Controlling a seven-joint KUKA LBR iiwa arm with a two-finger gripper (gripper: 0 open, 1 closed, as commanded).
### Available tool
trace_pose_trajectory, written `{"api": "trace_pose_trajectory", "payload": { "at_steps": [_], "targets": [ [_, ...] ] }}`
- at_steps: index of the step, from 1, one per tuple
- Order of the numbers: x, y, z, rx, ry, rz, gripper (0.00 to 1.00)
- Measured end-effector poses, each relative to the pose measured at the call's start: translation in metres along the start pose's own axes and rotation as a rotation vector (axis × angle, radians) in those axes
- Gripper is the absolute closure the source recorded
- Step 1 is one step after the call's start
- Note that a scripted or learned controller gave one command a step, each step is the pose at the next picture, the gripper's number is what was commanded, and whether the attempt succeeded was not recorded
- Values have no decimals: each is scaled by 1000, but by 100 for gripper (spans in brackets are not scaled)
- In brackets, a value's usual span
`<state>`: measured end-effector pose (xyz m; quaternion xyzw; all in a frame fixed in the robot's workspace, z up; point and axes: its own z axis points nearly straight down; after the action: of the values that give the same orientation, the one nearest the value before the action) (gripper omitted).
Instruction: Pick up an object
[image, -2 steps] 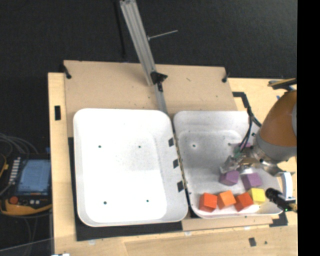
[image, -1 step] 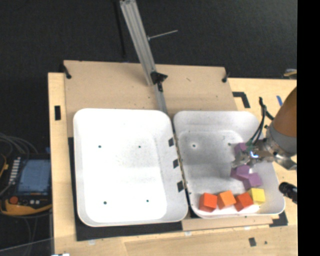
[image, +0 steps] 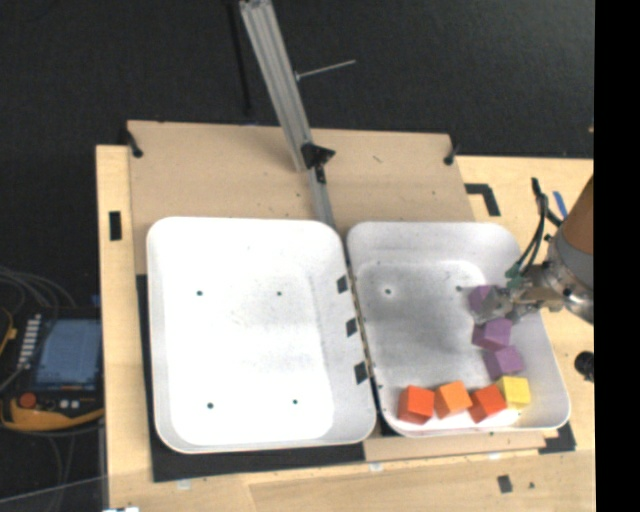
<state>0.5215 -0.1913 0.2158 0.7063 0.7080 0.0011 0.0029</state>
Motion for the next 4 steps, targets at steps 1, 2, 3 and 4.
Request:
{"api": "trace_pose_trajectory", "payload": {
  "at_steps": [1,2,3,4],
  "targets": [
    [54,32,-1,3,4,-6,100],
    [107,48,2,3,3,-5,100],
    [164,75,-2,3,4,-6,100],
    [211,99,3,3,3,-5,100]
  ]
}}
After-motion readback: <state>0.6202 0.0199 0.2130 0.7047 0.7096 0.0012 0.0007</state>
